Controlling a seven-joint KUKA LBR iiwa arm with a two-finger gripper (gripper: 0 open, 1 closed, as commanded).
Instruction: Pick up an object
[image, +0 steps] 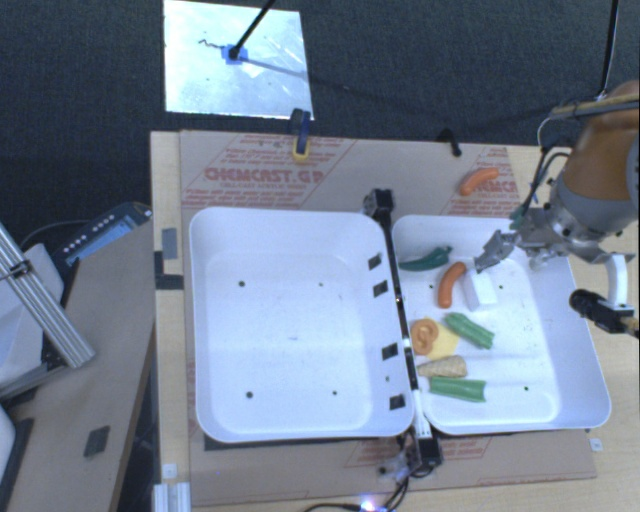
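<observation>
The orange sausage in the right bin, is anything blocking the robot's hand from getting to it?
Nothing visible blocks it. The gripper hangs just to the right of the orange sausage, with bare bin floor between them. A white block lies close beside the sausage on its right, and a green pepper lies above it, so a grab could bump either.

White bins (290, 225); orange sausage (451, 284); green pepper (425, 260).

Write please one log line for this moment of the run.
arm: over right bin | gripper: above white block, beside orange sausage | grasp: none seen | left bin: no change logged
</observation>
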